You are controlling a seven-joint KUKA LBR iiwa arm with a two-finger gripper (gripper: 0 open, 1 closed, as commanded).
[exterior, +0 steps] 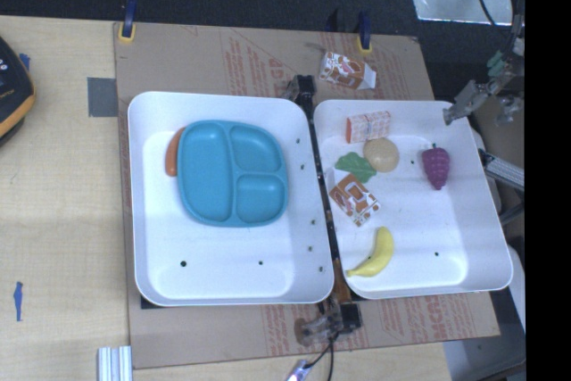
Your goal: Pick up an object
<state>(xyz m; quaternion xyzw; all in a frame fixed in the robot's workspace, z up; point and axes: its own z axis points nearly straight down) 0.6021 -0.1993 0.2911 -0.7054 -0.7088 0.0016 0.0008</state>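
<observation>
We count two white bins. The left bin (152, 272) holds one blue divided plate (234, 173) with one orange item (170, 154) tucked at its left edge. The right bin (464, 268) holds six things: carton (368, 126), beige ball (381, 154), green piece (355, 165), printed packet (354, 198), banana (375, 253), purple grapes (435, 167). One more packet (347, 70) lies on the cardboard (223, 58) beyond. The gripper (459, 107) sits at the right bin's far right corner, apart from the grapes; no writing reads clearly

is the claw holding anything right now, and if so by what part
Nothing is held. The claw sits at the right bin's upper right corner, apart from the purple grapes and the other items inside.
</observation>
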